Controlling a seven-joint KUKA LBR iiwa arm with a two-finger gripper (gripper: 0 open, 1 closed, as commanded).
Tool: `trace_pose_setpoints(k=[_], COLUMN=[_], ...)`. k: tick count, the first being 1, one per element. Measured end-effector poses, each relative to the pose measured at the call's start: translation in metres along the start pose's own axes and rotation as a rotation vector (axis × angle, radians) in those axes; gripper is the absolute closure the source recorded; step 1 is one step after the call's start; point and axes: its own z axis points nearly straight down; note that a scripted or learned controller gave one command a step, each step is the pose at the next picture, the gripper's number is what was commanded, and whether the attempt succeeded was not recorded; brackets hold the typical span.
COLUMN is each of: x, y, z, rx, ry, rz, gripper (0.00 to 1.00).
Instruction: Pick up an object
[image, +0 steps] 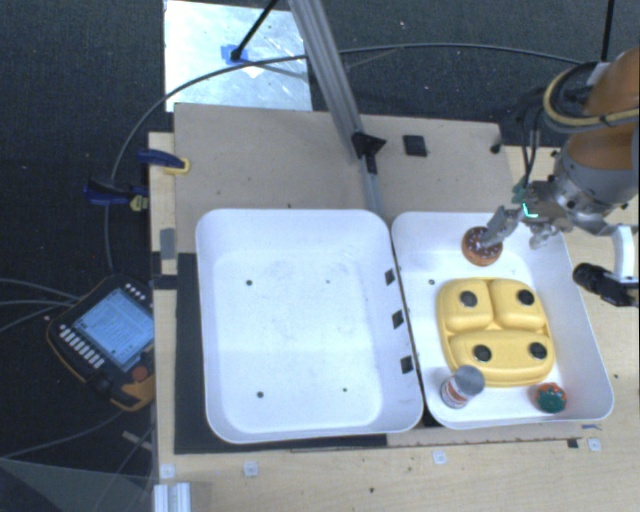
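The right bin (585, 330) holds a brown ring-shaped object (481, 247) near its far edge. Below it lies a large yellow moulded block (496, 331) with dark holes. A small silver can (462, 386) and a green ball (550, 398) rest near the front wall. My gripper (519, 231) hangs over the bin's far right corner, open. Its left finger (498, 222) reaches down to the top of the brown ring, and nothing sits between the fingers.
The left bin (215, 300) sits beside the right one, with a ridge and black clips between them. A grey pole (335, 80) slants in over the back of the bench. A teach pendant (105, 335) lies off the bench on the left.
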Motion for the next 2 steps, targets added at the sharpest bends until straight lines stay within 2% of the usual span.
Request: trace_pose_setpoints(k=[1, 2], x=[0.000, 0.009], y=[0.001, 0.002], z=[-0.001, 0.045], rx=[-0.003, 0.000], ry=[-0.001, -0.001], rz=[0.000, -0.002], gripper=[0.00, 0.00])
